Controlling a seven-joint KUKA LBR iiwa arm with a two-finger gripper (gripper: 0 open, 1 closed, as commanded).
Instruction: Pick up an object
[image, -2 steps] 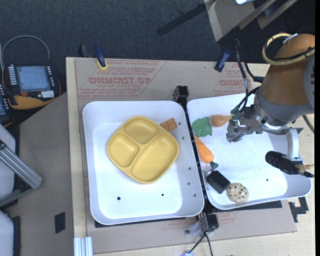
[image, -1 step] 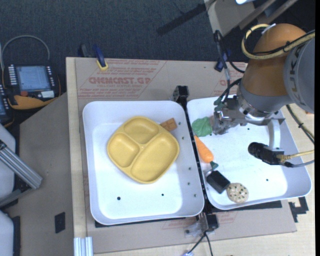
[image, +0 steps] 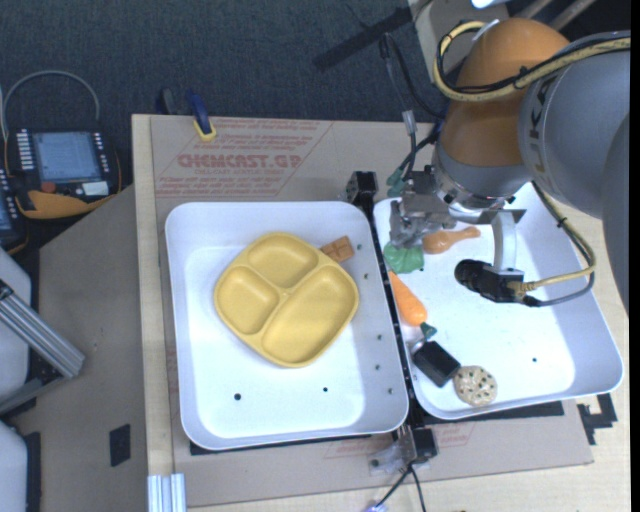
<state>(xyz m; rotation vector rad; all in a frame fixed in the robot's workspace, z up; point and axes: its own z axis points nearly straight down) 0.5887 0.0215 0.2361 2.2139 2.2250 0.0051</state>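
Note:
My gripper (image: 406, 226) hangs low over the near-left corner of the right bin (image: 590, 350), under the grey arm with its orange band. Directly below it lies a green piece (image: 405, 259), and I cannot tell whether the two touch. An orange carrot-like piece (image: 407, 298) lies just in front of the green one, along the bin's left wall. A tan-orange piece (image: 452, 238) sits right of the gripper. Further forward are a black block (image: 435, 362) and a speckled round cookie (image: 474, 384).
The left bin (image: 200, 390) holds a yellow divided plate (image: 287, 298) with a small brown block (image: 338, 248) at its upper right edge. A black cylinder on a cable (image: 483, 279) hangs from the arm over the right bin. The ridge between the bins runs close to the gripper.

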